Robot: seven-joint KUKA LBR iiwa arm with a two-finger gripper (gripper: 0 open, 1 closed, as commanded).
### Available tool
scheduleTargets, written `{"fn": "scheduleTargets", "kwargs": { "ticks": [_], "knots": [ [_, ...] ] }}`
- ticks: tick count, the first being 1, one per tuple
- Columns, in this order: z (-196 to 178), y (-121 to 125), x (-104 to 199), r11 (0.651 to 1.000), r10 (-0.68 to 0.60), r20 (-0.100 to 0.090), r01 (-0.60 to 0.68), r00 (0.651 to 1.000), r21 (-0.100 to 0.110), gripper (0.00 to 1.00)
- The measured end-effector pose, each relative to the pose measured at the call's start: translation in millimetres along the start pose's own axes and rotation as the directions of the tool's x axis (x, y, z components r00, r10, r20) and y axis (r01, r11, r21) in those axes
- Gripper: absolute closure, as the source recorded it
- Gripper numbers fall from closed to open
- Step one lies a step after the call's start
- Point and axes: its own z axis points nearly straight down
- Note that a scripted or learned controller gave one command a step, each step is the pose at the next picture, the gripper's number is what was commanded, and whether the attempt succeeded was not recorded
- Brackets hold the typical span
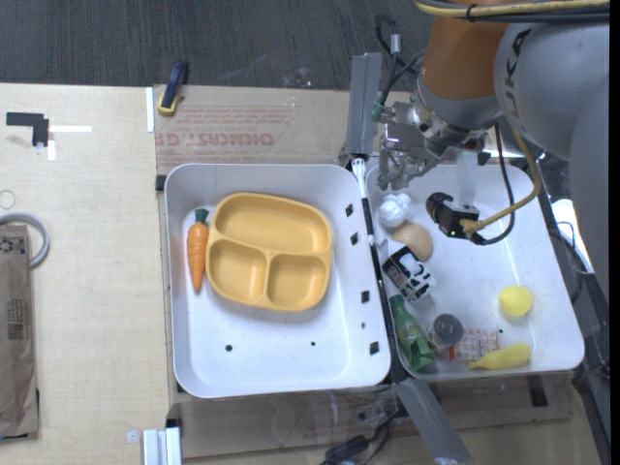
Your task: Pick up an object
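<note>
**Ana:** Over the far left corner of the right bin (542, 260) sits the gripper (395, 170), low and close to the divider. How wide it stands, or whether it has hold of anything, I cannot tell at this slant.

**Ben:** What is nearest under it?

**Ana:** A small white crumpled object (393, 208), just near of the tips, touching a tan egg-shaped object (415, 239). A black-and-white item (409, 273) lies nearer still; the yellow ball (515, 301) is well apart, to the right.

**Ben:** Risks?

**Ana:** I'd judge the bin wall: a descent this tight to it could catch a finger on the rim. The white piece may squash or slip, or nudge the egg-shaped one away. The left bin's yellow tray (271, 251) and carrot (198, 251) are out of play.
</note>
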Motion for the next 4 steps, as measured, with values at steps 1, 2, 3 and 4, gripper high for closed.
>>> {"fn": "scheduleTargets", "kwargs": {
  "ticks": [1, 2, 3, 4],
  "knots": [
    [19, 16, -95, 0.952, 0.305, -0.002, -0.305, 0.952, -0.001, 1.00],
    [62, 43, -55, 0.963, 0.268, -0.002, -0.268, 0.963, -0.001, 1.00],
    [18, 13, -90, 0.896, 0.445, -0.003, -0.445, 0.896, -0.002, 1.00],
    [74, 5, -10, 0.883, 0.469, -0.002, -0.469, 0.883, 0.001, 1.00]
  ]
}}
